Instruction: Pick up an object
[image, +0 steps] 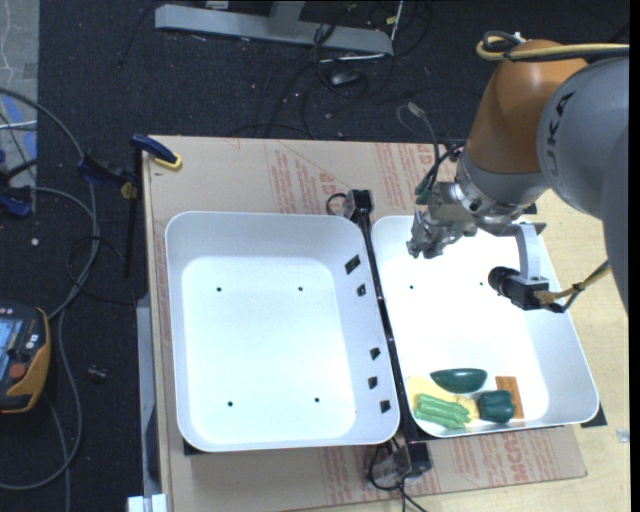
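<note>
Materials & finish, bench w/ two bins

Both bins, left (262, 330) & right (480, 330): smooth white plastic, slight sheen. Bench top (250, 175): matt brown cardboard-like sheet w/ red print. Arm (560, 110): smooth grey casing, glossy orange band. Gripper (432, 238): dull metal-looking parts. Dark green item (458, 379): glossy, smooth. Light green item (442, 410): ribbed, plastic-looking. Floor (250, 90): dark, rough, speckled, carpet-like.
</note>
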